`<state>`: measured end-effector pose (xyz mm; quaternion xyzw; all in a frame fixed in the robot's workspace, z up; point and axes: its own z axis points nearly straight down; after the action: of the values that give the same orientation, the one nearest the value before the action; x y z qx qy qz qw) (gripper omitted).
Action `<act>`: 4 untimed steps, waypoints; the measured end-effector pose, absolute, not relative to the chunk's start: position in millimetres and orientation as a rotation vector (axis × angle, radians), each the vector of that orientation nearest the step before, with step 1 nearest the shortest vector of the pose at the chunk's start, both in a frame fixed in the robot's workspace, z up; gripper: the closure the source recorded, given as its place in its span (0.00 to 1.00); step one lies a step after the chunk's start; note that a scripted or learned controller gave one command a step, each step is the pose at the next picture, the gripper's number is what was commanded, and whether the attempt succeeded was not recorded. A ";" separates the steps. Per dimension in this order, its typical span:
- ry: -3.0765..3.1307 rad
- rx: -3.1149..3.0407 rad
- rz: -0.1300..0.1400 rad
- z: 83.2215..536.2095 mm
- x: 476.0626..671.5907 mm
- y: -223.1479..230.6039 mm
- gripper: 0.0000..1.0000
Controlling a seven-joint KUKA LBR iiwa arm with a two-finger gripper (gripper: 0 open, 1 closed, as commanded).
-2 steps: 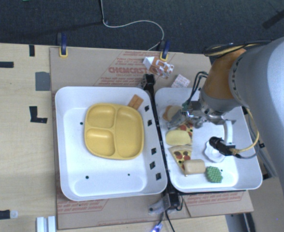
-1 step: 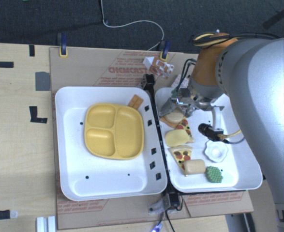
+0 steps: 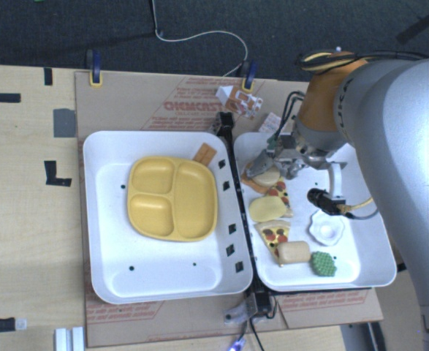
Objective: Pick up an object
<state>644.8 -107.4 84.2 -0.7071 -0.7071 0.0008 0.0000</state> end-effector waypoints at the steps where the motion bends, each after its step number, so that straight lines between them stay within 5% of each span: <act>1: -2.222 -2.221 0.003 84.7 614.4 -104.5 0.00; 2: -2.225 -2.220 -0.001 84.4 654.3 -117.6 0.00; 3: -2.220 -2.221 0.003 84.9 604.6 -110.1 0.00; 4: -2.223 -2.220 -0.001 84.5 628.6 -111.5 0.00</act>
<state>628.6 -111.5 84.5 -0.7066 -0.7076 -0.0002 -0.0001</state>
